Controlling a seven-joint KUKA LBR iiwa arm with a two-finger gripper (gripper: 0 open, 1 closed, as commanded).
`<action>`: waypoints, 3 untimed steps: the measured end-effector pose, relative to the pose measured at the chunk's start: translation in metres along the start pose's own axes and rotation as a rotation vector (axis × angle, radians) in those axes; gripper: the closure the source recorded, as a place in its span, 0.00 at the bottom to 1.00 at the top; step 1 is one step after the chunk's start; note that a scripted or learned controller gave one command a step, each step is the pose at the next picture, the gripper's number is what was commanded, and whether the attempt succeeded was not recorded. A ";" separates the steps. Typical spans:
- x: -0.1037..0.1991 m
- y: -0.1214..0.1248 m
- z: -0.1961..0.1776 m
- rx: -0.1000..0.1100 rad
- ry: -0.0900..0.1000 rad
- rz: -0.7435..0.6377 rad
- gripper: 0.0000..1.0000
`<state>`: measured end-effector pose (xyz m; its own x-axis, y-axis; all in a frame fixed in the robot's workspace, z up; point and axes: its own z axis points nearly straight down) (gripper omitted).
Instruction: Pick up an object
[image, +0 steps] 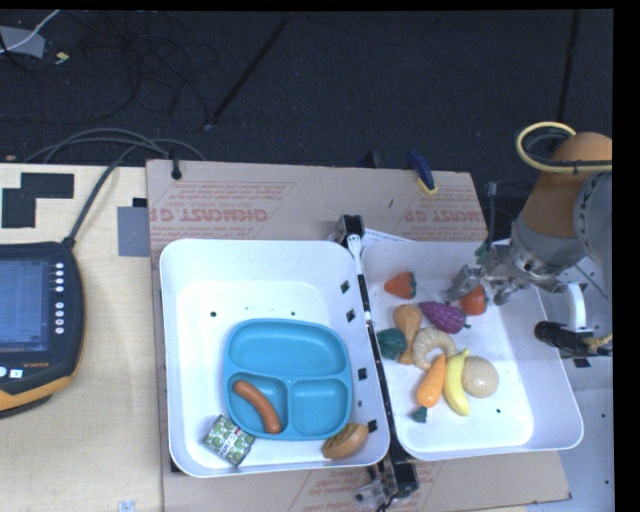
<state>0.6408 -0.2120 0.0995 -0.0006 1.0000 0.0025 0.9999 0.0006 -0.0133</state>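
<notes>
- The left bin (200, 280) carries a blue divided tray (300, 350) with a sausage (256, 403) in its seven o'clock compartment — set out like a serving.
- The right bin (540, 400) holds the loose play food, heaped near its centre, so it is probably the picking side.
- The gripper (478, 288) sits at that bin's two o'clock, at a small red piece (474, 301) — whether it grips it, I cannot tell.
- A purple piece (443, 317) lies just beside, at eight o'clock of it.
</notes>
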 end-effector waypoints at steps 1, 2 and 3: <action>-0.001 0.003 -0.021 -0.011 -0.002 -0.002 1.00; 0.085 0.003 -0.027 -0.012 0.001 -0.006 1.00; 0.194 -0.046 -0.091 -0.014 0.003 -0.010 1.00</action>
<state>0.5955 -0.0186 0.1918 -0.0102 0.9999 0.0059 0.9999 0.0102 0.0009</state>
